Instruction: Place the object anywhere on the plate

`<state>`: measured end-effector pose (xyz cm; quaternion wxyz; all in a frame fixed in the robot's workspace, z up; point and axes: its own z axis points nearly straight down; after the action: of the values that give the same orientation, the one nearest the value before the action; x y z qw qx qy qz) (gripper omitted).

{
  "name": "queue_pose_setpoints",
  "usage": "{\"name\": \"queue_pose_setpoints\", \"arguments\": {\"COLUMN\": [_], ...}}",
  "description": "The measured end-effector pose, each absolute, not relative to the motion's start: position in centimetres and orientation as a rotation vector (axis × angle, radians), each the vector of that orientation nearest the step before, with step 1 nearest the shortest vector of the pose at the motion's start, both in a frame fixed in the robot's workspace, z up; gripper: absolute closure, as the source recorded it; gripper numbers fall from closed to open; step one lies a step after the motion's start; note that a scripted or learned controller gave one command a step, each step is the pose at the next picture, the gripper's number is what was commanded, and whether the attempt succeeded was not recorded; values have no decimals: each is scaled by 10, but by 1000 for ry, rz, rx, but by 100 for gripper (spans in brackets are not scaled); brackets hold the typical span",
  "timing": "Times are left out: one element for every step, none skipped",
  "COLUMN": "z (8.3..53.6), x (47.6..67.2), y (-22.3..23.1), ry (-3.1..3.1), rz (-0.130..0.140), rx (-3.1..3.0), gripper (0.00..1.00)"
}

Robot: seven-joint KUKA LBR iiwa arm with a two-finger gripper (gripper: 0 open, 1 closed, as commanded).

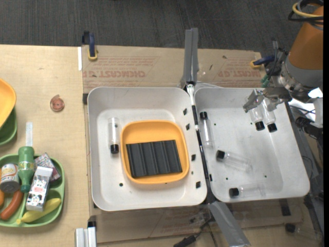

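Your robot's hand (266, 125) hangs over the upper right part of the right bin (288, 184), its two black-tipped fingers (260, 124) pointing down with a narrow gap between them and nothing held there. The grey arm (307, 45) with its orange band reaches in from the right edge. Below the hand, clear plastic tubes with black caps lie on the bin's white floor: one near the middle (232, 160), one near the lower edge (247, 191), one along the left wall (205, 128). In the left bin (100, 189), you see a rounded orange plate (154, 130) carrying a black ribbed slab (153, 157), with another capped tube (113, 134) just beside it. The brown cardboard (133, 68) behind the bins reads "CHEMCAST" upside down. On the wooden surface (41, 76) sits a green tray (51, 207) of toy food.
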<state>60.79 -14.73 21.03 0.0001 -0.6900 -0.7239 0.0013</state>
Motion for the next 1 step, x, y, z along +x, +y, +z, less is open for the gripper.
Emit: {"name": "queue_pose_setpoints", "arguments": {"z": [214], "x": [628], "y": [-136], "ry": [-2423], "rz": [2], "rx": [-2002], "gripper": [100]}}
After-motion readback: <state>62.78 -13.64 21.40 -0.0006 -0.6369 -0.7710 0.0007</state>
